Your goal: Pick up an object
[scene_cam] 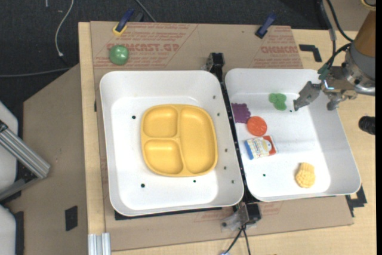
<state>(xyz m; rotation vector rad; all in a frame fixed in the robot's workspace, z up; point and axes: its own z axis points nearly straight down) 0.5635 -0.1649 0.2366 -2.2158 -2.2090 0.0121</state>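
The right bin [340, 146] holds several small items: a green piece [277, 100], a purple piece [240, 111], an orange-red disc [257, 125], a white, blue and red packet [259, 147] and a yellow bumpy piece [305, 175]. My gripper [317, 100] hangs over the bin's far right part, just right of the green piece. Its two fingers are spread open with nothing between them. The grey arm comes in from the right edge.
The left bin [119, 128] carries a yellow divided plate [179, 140]. A green ball [119, 55] lies on the cardboard beyond the left bin. Clamps [265, 25] grip the cardboard's far edge. Cables run along the dark floor.
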